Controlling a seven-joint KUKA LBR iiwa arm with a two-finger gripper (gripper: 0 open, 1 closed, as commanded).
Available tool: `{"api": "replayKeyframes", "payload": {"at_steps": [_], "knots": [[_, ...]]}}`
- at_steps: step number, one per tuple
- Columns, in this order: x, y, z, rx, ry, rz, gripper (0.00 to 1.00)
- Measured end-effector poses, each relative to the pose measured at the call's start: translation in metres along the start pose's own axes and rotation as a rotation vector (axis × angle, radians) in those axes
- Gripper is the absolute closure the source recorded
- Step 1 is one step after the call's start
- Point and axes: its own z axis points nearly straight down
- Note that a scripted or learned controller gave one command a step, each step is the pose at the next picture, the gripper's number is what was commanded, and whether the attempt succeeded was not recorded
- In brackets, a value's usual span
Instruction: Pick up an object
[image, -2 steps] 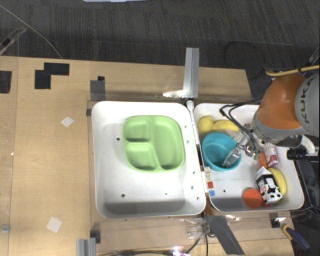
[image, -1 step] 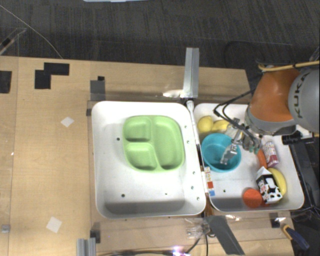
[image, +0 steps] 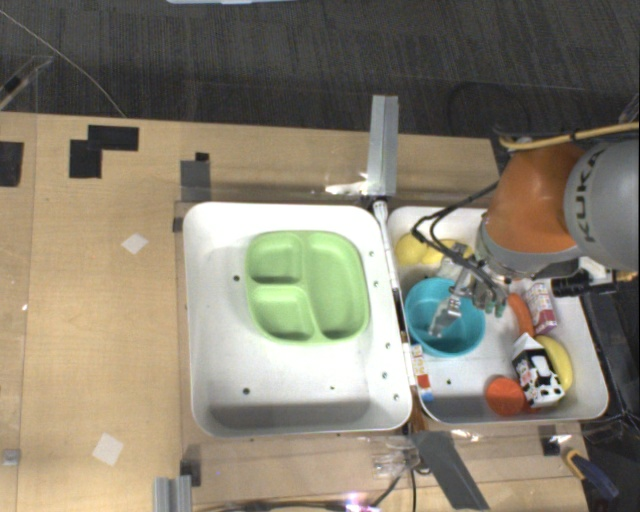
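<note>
Centre frame: white bin holding green divided tray. Right of it: second white bin, blue bowl at its left side, gripper over bowl, grip state unreadable. Lower right corner: cow-print carton, banana, orange ball, close together.

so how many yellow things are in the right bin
2: a yellow piece in the far left corner, a banana beside the cow-print carton. The arm may hide others.

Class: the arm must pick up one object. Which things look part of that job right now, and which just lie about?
Likely in the job: gripper, over the blue bowl.
Lying about: green tray, carton, banana, carrot.
</note>
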Motion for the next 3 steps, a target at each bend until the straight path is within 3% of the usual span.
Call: {"api": "replayKeyframes", "payload": {"at_steps": [2, 3], "knots": [[0.015, -0.004, -0.001, -0.001, -0.002, 0.070, 0.00], [0.013, 0.001, 0.001, 0.001, 0.007, 0.208, 0.00]]}}
